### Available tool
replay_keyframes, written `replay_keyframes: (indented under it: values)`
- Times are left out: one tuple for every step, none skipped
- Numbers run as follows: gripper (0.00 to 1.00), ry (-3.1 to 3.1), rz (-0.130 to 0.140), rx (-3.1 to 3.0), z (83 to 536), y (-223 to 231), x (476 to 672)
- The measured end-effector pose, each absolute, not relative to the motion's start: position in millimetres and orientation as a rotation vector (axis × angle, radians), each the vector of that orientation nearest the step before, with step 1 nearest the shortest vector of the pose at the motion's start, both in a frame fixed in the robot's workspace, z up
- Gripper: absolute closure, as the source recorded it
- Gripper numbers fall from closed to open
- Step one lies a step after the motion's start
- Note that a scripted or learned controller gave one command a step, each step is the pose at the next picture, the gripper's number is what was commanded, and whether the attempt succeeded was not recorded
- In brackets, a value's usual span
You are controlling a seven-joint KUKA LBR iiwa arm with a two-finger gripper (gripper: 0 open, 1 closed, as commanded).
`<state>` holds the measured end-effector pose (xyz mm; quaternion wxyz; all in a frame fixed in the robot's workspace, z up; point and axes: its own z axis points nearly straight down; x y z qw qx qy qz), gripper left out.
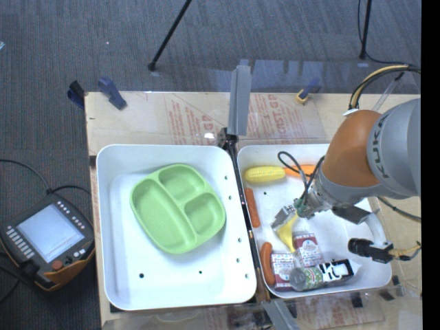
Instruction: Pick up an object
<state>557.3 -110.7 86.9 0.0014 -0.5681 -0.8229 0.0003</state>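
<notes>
My gripper (291, 214) hangs low over the middle of the right bin (381, 270), at the end of the grey arm with the orange band (354, 158). Just below it lies a yellow banana (284, 235), partly covered by the gripper. Beside the banana stands a small red-and-white carton (304, 245). A yellow corn cob (265, 175) and an orange carrot (303, 170) lie at the bin's far side. A reddish sausage (252, 207) rests along the left wall. I see nothing clearly held.
The left bin (113, 267) holds a green divided plate (179, 208). At the right bin's near edge sit a second sausage (267, 261), another carton (281, 262), a can (306, 278) and a black-and-white packet (337, 269). A grey post (239, 102) stands between the bins at the back.
</notes>
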Motion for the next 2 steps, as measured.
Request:
replay_keyframes:
  values:
    - [1.00,-2.582,0.001,-1.780,96,-110,557.5]
    - [1.00,-2.620,0.000,-1.731,187,-40,581.0]
